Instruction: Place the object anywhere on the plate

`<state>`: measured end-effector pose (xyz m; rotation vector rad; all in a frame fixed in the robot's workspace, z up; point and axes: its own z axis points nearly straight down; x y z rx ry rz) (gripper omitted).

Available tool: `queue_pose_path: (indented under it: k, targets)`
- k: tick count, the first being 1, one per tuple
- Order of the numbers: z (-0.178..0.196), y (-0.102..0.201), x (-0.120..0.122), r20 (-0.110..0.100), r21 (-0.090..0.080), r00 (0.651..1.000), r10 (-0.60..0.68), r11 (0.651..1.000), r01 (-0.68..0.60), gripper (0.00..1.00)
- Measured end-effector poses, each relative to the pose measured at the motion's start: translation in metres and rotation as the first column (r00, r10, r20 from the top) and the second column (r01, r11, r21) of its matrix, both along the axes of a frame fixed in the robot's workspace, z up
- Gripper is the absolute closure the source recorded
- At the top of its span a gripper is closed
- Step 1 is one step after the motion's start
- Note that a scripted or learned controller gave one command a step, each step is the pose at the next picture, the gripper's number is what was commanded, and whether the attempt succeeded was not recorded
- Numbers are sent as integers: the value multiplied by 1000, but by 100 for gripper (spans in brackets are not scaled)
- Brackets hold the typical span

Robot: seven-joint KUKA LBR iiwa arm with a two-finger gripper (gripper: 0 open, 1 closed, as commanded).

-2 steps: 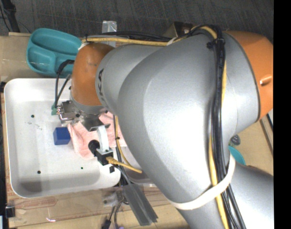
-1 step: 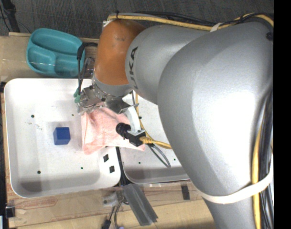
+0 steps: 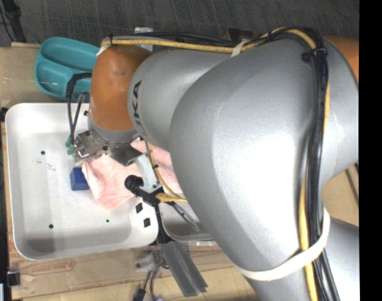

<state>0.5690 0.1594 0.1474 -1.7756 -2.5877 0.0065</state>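
A small blue block [image 3: 78, 179] lies on the floor of the left white bin [image 3: 34, 187]. Its right side touches a pale pink, mottled surface [image 3: 112, 184] that looks like the plate, much of it hidden under the arm. My gripper [image 3: 85, 146] hangs below the orange wrist band [image 3: 115, 89], just above and slightly right of the blue block. The metal gripper body overlaps the upper edge of the pink surface. I see nothing clearly held in it.
A teal object [image 3: 62, 68] sits outside the bin's far left corner. The big grey arm [image 3: 241, 149] covers the right bin and most of the view. Cables [image 3: 150, 196] hang by the divider between the bins. Bare bin floor lies left of the block.
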Motion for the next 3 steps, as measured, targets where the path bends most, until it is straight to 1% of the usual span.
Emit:
queue_pose_path:
  k: [1,2,3]
  targets:
    - [32,-40,59,3,2,998,-59,998,59,100]
    - [40,-12,-2,2,0,994,-109,994,109,100]
    - [36,10,-46,-1,-2,949,-314,949,314,100]
